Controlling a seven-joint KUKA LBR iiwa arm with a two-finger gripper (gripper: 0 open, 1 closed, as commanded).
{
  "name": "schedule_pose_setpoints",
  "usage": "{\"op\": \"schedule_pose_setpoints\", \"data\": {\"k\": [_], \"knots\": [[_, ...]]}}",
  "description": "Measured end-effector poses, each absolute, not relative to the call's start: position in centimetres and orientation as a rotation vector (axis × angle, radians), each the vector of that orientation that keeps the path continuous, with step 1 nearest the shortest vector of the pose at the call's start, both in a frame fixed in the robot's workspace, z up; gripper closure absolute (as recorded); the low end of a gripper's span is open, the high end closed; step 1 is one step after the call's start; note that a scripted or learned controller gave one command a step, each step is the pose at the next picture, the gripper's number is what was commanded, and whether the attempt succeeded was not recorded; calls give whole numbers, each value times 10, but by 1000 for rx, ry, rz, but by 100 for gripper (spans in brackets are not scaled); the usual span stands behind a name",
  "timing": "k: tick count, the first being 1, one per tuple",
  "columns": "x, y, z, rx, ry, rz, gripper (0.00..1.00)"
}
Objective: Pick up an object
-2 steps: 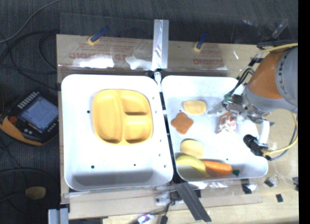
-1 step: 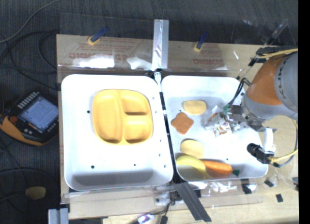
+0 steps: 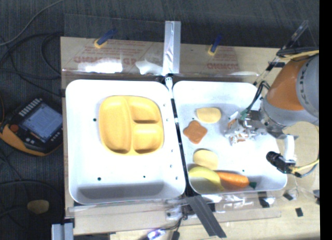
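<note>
Resting in the left bin, a yellow divided tray; the right bin holds a pale slice, brown biscuit, yellow pieces, carrot. Gripper hovers right of the slice; finger state indiscernible.

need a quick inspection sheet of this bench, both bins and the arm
surface: two white bins side by side, left bin and right bin, on a brown bench board.
job's things: in the right bin a pale yellow piece, a brown piece, a yellow round piece, a yellow-green piece and a carrot.
clutter: yellow divided tray in the left bin.
grippers: hand low over the right bin; nothing visibly between its fingers.
cables: thin cable on the floor, cables at the arm's wrist.
surroundings: dark carpet, handheld pendant at left.
</note>
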State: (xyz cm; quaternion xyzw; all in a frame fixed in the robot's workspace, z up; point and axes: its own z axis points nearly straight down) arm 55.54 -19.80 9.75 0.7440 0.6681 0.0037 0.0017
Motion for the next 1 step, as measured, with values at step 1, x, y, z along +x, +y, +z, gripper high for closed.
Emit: {"op": "schedule_pose_setpoints", "data": {"k": [1], "knots": [[484, -137, 214, 2421, 2006, -6, 100]]}}
